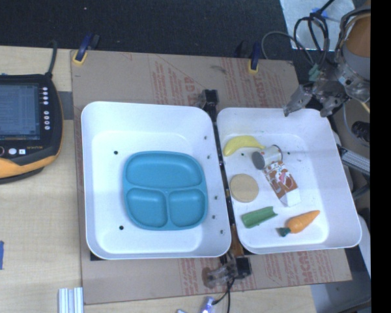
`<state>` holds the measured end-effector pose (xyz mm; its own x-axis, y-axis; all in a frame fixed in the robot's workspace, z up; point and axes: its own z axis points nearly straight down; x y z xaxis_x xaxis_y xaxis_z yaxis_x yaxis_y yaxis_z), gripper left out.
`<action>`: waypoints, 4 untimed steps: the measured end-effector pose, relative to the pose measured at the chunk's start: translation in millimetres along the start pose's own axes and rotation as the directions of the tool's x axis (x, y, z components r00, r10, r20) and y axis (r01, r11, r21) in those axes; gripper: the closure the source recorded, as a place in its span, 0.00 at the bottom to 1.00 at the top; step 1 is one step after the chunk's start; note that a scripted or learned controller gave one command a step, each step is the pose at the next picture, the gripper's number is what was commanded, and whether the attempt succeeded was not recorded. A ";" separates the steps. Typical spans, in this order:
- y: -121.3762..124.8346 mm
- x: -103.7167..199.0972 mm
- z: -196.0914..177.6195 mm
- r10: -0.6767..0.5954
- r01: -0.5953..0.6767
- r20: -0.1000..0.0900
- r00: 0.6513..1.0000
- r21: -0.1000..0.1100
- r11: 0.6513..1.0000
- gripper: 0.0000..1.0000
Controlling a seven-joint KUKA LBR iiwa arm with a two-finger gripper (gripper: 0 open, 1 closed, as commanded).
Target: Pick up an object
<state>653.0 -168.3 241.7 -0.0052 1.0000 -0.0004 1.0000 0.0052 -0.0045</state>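
The gripper hung spread and empty over the right bin's back edge; approach seemingly underway, it next needed lowering onto the banana.

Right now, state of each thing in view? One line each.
gripper: fingers apart, holding nothing, above right bin's far corner
blue tray: right way up, flat in left bin
banana: lying in right bin
packet: lying flat, not gripped
round biscuit: flat in right bin
green piece: lying on its side
carrot: lying on its side
pendant: screen lit, on bench
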 end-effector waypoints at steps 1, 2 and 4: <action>-67.6 19.1 105.8 0.000 0.000 0.000 1.000 0.002 1.000 0.00; -107.4 13.4 150.8 -0.001 0.001 0.000 1.000 0.000 1.000 0.00; -79.0 91.7 49.7 0.000 0.000 -0.001 1.000 -0.003 1.000 1.00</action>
